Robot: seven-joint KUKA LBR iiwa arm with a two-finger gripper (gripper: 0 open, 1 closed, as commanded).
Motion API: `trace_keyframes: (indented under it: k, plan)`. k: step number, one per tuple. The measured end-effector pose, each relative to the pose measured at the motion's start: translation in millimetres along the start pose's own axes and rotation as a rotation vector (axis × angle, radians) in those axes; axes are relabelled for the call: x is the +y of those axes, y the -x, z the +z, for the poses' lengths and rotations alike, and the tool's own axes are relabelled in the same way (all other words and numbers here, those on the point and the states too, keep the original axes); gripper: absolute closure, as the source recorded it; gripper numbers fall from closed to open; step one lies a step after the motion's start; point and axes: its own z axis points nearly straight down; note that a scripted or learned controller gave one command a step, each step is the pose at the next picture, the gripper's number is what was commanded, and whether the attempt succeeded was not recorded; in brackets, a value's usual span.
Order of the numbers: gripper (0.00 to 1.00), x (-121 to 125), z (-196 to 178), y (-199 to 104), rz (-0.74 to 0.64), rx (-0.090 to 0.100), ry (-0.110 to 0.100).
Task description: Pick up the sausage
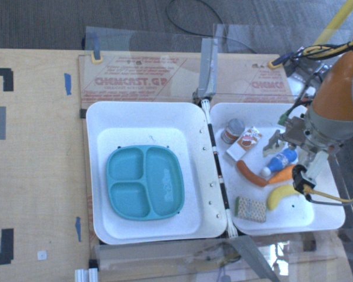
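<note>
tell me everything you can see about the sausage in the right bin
The sausage is a smooth, reddish-orange curved link that looks like a plastic toy. It lies flat on the floor of the right bin, running from upper left to lower right. Its lower end meets the carrot, and the blue bottle lies just above that end. The small carton sits close above its upper end. The banana and sponge lie below, apart from it. The hand is to its right, not touching it.
</note>
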Motion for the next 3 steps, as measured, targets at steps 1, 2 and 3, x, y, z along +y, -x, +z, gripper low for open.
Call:
trace_keyframes:
  k: [1,2,3]
  plan:
    - [0.00,-51,60,-17,-0.695,-0.001,0.001]
    - [1.00,-49,53,-13,-0.689,-0.002,0.002]
    - [1.00,-14,-18,-109,-0.937,-0.005,0.009]
